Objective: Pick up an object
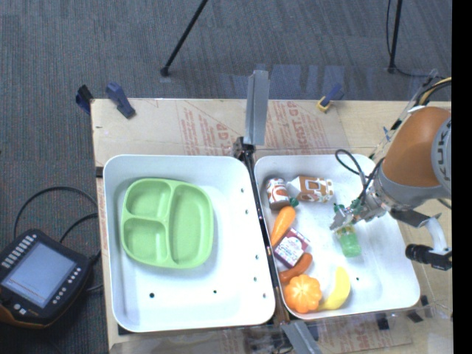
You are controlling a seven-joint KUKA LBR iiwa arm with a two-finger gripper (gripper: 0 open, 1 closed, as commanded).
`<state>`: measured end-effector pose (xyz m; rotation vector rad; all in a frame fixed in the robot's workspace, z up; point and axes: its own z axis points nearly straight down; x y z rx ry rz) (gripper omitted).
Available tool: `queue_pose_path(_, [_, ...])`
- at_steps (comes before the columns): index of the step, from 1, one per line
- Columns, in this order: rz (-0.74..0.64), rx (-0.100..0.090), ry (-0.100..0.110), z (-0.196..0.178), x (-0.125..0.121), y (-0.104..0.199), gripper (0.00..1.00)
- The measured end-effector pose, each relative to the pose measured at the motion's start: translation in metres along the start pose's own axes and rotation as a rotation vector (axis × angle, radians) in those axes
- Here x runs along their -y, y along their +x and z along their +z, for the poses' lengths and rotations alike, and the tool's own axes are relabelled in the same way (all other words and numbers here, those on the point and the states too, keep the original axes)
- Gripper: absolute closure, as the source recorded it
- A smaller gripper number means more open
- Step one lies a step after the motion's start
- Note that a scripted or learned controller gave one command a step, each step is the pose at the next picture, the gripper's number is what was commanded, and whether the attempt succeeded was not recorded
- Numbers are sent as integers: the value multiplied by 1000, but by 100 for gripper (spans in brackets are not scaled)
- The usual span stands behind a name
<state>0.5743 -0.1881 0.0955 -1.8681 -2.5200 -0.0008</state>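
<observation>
At the far lower left of the frame, a handheld control pendant [37, 279] lay on the grey carpet, its cable looping up behind it. The left bin [129, 301] sat on the bench and held a green divided plate [168, 223], placed toward the bin's left and upper part. A blue clamp [119, 99] gripped the bench's upper left edge, and a grey upright bracket [257, 109] stood at the top where the two bins met.

The right bin [391, 286] was crowded along its left side — a small can [278, 192] at the top, with a toy milk carton [316, 189] lying just to its right, an orange carrot [282, 225] slanting below the can, a red-labelled packet [291, 245] under that, then an orange sausage-like piece [296, 268], a small orange pumpkin [304, 292] at the bottom and a yellow banana [338, 289] beside it.

Toward the middle of that bin a small green bottle [349, 241] lay on the white floor, apart from the other toys. The gripper [344, 218] hung right over the bottle's upper end, the arm's orange band [414, 153] filling the right of the frame — from where I stood I could not tell whether the fingers were spread or closed, nor whether they touched the bottle.
</observation>
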Motion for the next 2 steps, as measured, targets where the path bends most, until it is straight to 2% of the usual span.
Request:
queue_pose_path(1, [90, 3, -1, -20, 2, -17, 100])
queue_pose_path(2, [-70, 3, -1, -96, 0, 37, 100])
